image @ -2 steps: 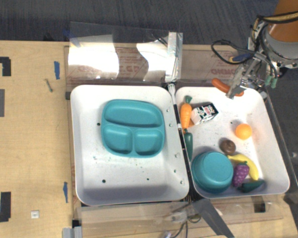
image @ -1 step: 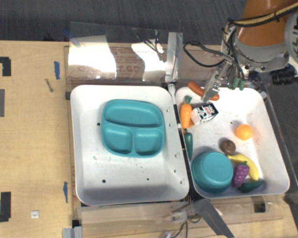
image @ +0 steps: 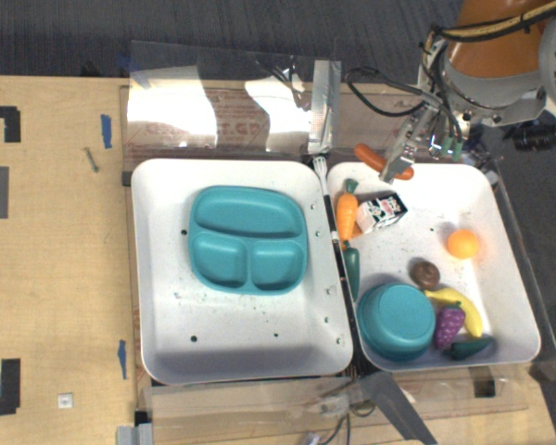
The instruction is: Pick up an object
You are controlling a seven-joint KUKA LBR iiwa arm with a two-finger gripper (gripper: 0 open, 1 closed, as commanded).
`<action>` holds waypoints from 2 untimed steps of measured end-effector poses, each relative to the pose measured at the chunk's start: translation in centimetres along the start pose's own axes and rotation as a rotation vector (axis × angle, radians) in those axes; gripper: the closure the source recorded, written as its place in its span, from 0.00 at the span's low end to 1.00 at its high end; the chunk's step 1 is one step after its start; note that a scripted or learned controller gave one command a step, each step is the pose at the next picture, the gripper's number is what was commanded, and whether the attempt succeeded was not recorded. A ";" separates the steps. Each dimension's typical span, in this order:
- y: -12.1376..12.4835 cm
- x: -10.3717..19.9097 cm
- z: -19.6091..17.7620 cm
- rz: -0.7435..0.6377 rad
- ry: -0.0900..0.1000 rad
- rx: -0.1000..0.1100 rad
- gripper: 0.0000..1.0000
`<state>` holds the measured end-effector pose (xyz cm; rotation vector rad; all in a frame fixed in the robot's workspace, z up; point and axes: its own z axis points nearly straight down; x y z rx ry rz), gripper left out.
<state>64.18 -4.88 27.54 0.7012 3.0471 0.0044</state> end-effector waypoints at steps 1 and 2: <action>1.5 6.5 2.5 -0.026 0.012 0.003 1.00; 6.9 1.7 2.3 0.016 0.009 0.002 1.00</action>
